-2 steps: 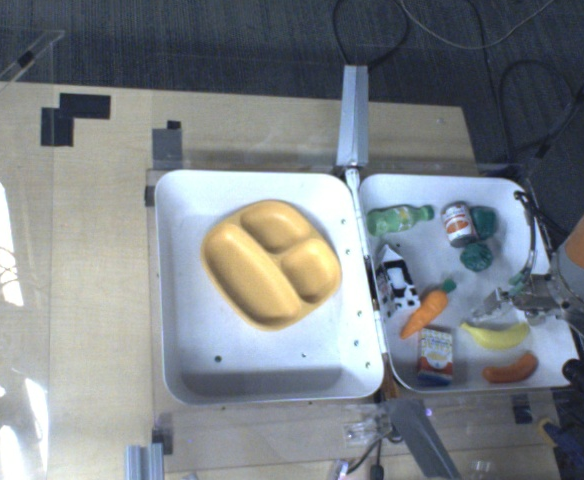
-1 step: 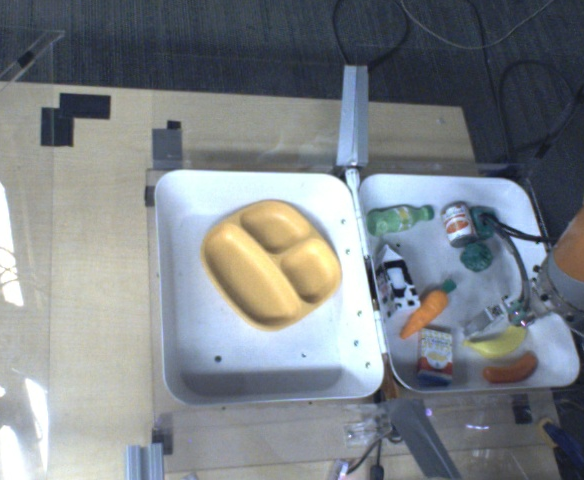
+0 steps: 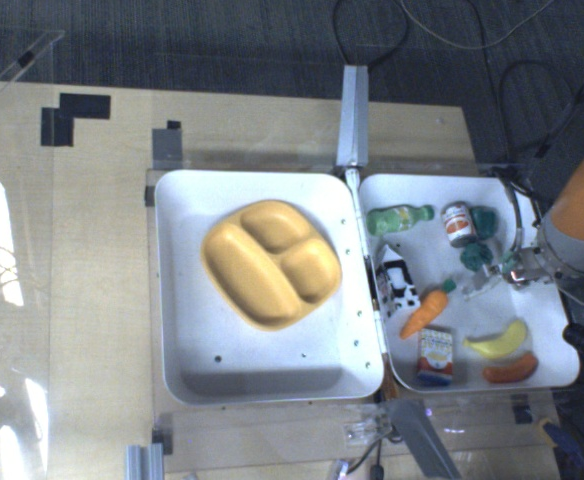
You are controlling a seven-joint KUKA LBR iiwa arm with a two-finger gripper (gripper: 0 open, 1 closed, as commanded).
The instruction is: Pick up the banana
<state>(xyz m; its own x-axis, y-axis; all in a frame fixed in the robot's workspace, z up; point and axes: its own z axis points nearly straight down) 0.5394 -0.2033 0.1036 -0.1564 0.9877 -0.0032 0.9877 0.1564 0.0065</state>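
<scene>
**Entry: banana, not yet lifted**

Gripper [image 3: 494, 276] at right edge of frame, over the right bin [image 3: 562, 373]; finger state could not be told. Banana [image 3: 499, 341] lay below it, touching a red item [image 3: 509, 370]. Risk, judged: crowding could spoil the grasp.

Both bins white: left bin [image 3: 172, 298], right bin [image 3: 552, 363]. Left holds a tan-yellow loaf [image 3: 270, 263]. Right: yellow banana [image 3: 500, 341], red-orange sausage [image 3: 510, 371] near it, orange carrot [image 3: 424, 312] with green tip, green bottle [image 3: 398, 218], red-and-white can [image 3: 457, 222], black-and-white cow-patterned carton [image 3: 394, 283], red/orange/blue box [image 3: 435, 356], teal item [image 3: 478, 238]. Desk [image 3: 72, 268] pale wood. Arm [image 3: 582, 213] orange over grey.
</scene>
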